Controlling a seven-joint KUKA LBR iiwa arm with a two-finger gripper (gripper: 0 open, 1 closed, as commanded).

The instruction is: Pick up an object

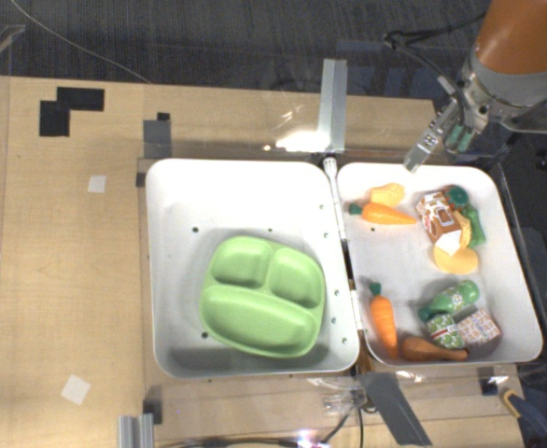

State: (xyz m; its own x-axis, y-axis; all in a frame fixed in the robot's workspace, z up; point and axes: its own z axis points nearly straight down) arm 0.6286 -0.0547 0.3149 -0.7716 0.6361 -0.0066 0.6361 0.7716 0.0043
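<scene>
Wooden worktop [59, 278] carries two white bins; the gripper [421, 152] hangs above the right bin [507, 241], seemingly holding nothing, finger state unclear.

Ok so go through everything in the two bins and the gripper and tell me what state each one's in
Gripper: raised over the right bin's far edge, holding nothing visible.
Green tray: lying flat in the left bin, compartments bare.
Far carrot: lying on its side.
Near carrot: lying on its side.
Green bottle: lying down.
</scene>
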